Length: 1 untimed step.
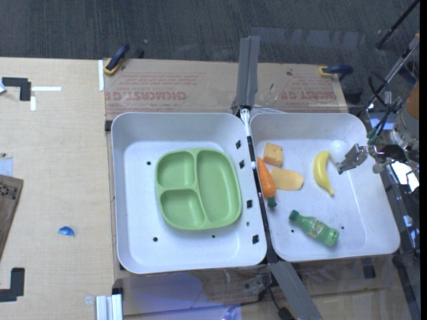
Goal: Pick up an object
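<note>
Nearest the camera, a green bottle lies on its side low in the right bin, loose and easy to roll. Leftward, the left bin carries a green divided plate, set flat. Then come a carrot along the divider, two cheese-coloured pieces, and a banana. The gripper hangs just right of the banana, holding nothing visible; whether it is spread cannot be told.

Matt green plastic tray, glossy bottle
</note>
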Motion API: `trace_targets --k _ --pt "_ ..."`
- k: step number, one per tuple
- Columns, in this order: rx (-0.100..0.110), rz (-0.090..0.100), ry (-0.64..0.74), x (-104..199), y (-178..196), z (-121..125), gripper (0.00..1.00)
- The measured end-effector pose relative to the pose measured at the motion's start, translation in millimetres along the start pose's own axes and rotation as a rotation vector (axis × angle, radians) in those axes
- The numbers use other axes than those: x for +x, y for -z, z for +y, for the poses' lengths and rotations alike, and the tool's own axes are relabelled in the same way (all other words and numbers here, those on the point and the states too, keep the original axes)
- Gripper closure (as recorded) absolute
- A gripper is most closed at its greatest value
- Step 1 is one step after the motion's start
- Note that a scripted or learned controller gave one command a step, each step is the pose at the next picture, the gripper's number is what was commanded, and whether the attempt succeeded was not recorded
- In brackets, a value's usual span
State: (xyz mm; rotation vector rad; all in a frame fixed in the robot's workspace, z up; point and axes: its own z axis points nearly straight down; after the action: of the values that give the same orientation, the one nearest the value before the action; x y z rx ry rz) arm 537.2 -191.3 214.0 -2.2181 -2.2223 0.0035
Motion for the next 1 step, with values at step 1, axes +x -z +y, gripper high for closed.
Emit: trace_targets --k 1 --pt "0.0 0.001 0.053 25.4 -103.3 3.8 0.0"
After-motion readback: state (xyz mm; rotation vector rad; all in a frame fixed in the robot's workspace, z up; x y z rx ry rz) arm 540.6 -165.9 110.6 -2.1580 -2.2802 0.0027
